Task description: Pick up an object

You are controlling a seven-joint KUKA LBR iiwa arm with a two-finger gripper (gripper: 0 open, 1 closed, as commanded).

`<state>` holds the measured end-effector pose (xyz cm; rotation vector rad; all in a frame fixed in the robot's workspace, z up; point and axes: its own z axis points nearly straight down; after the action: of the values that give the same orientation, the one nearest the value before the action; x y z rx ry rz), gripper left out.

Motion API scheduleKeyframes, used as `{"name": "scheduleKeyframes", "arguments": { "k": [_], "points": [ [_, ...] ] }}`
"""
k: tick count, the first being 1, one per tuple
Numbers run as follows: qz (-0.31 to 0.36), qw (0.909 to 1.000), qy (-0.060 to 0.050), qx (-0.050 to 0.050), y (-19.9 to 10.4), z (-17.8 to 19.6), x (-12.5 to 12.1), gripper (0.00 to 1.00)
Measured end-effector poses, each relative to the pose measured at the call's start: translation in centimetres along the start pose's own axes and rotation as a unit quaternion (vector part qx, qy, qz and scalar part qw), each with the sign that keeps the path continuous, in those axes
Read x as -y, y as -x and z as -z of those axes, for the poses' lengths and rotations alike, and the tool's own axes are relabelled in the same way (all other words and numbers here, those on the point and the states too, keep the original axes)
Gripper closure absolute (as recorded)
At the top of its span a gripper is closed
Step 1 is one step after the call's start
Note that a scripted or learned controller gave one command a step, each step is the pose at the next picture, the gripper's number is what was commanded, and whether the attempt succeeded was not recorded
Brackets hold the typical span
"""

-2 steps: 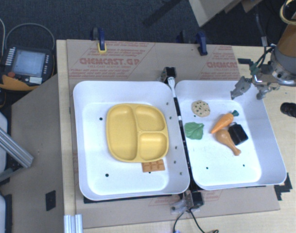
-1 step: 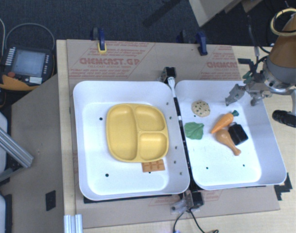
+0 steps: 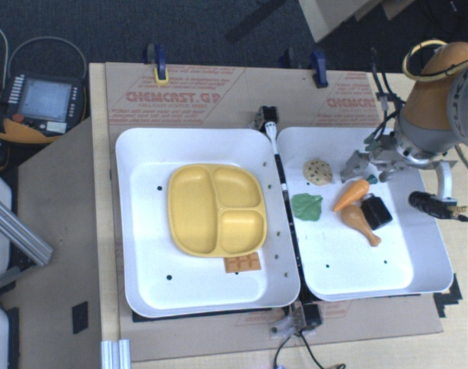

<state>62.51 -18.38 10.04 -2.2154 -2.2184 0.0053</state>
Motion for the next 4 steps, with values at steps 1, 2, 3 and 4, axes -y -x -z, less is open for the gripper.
{"name": "scheduleKeyframes", "arguments": {
  "k": [1,2,3,4],
  "points": [
    [0.000,1.0000,0.004,0.002,0.1,1.5,-0.2,1.00],
    [0.000,1.0000,0.008,0.003,0.4,7.7,-1.1,1.00],
    [0.000,1.0000,0.007,0.003,0.4,11.8,-1.2,1.00],
    [0.002,1.0000,0.004,0.001,-4.4,13.0,-0.2,1.00]
  ]
}}
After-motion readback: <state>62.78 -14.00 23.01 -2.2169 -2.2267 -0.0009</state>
